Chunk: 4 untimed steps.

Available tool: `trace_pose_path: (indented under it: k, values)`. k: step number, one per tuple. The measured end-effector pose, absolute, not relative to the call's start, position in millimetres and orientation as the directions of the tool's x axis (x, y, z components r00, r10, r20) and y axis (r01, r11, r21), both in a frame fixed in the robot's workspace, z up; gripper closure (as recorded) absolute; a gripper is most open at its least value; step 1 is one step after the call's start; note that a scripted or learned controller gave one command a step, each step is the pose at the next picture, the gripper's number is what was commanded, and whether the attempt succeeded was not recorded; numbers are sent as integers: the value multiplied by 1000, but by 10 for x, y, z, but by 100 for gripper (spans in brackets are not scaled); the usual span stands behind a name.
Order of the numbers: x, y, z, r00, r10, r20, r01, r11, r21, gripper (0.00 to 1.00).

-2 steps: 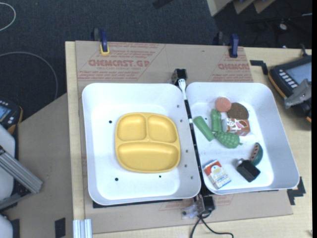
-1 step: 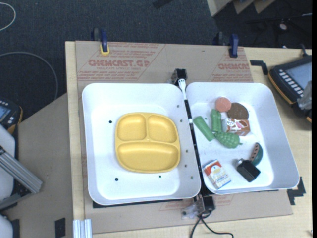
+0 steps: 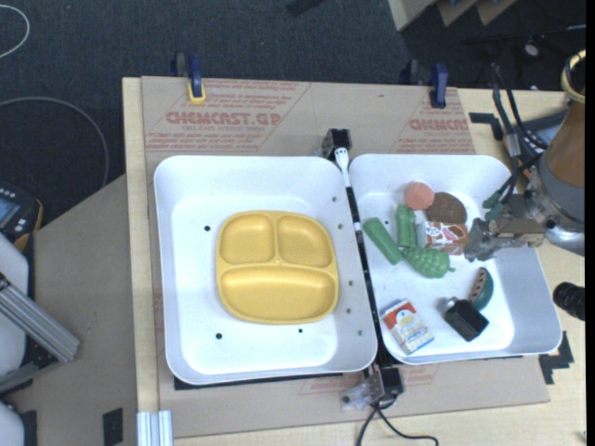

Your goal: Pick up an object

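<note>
Lying green and knobbly, pickle toy [image 3: 420,249] beside gripper [image 3: 485,242].

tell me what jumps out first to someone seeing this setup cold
The big yellow divided plate sits alone in the middle of the left bin. The right bin holds a huddle of small things: green pieces, a pink ball, a small carton. The gripper hangs over that huddle's right edge.

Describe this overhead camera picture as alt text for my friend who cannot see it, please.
A grey robot arm reaches from the right, its gripper low over the right bin, which holds a cluster of small objects. The left bin holds a yellow divided plate.
</note>
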<state>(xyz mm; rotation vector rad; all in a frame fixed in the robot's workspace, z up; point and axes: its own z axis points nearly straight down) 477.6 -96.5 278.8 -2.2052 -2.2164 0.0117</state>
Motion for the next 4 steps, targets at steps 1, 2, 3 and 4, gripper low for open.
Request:
trace_pose_path:
  k: [1,2,3,4]
  values:
    - [4776,-165,1885,-8,1000,4,1000,8,-11,100]
    - [4799,-221,2046,1,1000,0,1000,-1,3,100]
    - [4783,451,1833,-6,1000,3,1000,6,-5,100]
    - [4807,463,2780,-3,1000,1,1000,3,11,100]
